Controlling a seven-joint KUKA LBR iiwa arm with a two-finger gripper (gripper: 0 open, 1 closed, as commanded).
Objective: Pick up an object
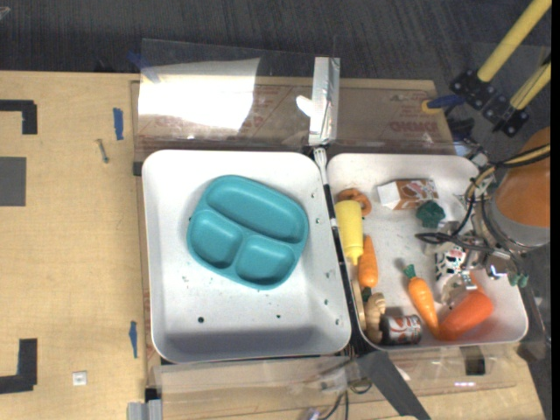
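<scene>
Tray point(248, 229) in left bin point(166, 261) — toys, seemingly, right.

Two white bins point(166, 234) point(512, 322). One teal divided tray point(248, 230). Three carrots point(368, 263) point(423, 301) point(465, 315). One yellow bottle point(351, 228). One can point(402, 327). One small green toy point(430, 213). One wrapped snack point(407, 192).

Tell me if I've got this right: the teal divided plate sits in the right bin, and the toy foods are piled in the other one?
Not quite. The camera view shows the teal divided plate in the left bin; the toy foods, like the yellow corn cob and carrot, are in the right bin.
</scene>
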